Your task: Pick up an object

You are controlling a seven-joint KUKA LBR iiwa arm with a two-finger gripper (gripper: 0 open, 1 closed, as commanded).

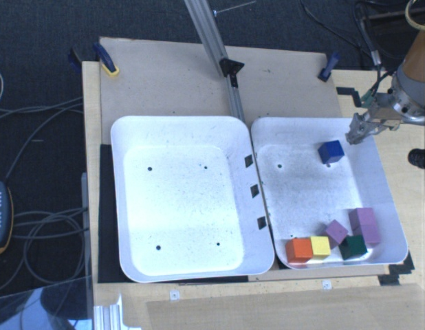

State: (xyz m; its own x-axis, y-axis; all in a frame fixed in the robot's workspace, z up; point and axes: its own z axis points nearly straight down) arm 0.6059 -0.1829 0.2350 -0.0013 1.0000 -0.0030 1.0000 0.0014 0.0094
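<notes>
The blue cube (330, 151) sits alone in the far part of the right bin (384, 184), near that bin's far right corner and well apart from the other blocks. The claw (357, 130) hangs just beside it, over the bin's right wall, so the cube lies toward the bin's middle and slightly nearer the desk's front edge from the claw; a short move inward and down looks like what the pick calls for. The cube has no long axis, being roughly equal on all sides, and it sits turned a little against the bin's walls. Whether the claw stands wide or narrow I cannot tell. Clustered in the bin's near right corner are an orange block (300, 249), a yellow block (320, 246), a dark green block (352, 247) and two purple blocks (366, 223). The left bin (123, 184) lies beside it on the desk (171, 67).
</notes>
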